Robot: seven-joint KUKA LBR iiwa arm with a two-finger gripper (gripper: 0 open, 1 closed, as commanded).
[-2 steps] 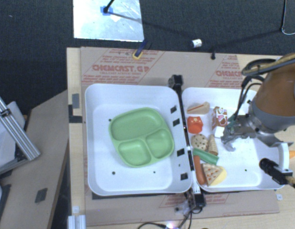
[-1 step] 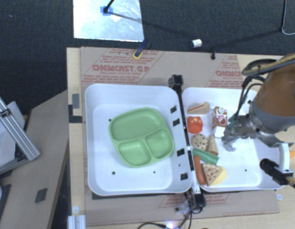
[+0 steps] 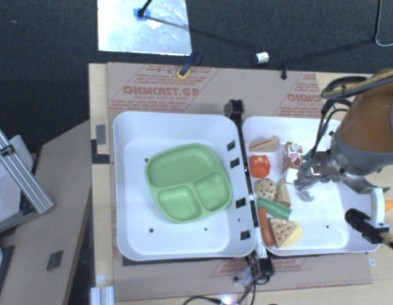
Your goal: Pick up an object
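Observation:
The right bin holds several toy foods along its left side. Among them are a sandwich wedge, a red piece, a small printed carton and a speckled cookie. A green stick, a sausage and a pizza slice lie nearer the front. My gripper hangs low over the middle of this bin, just right of the carton and the tan wedge. I see nothing held in it.
The left bin carries a green divided plate. A black divider runs between the bins. The arm's orange and grey body covers the right bin's far right side. A black part sticks out near the front right corner.

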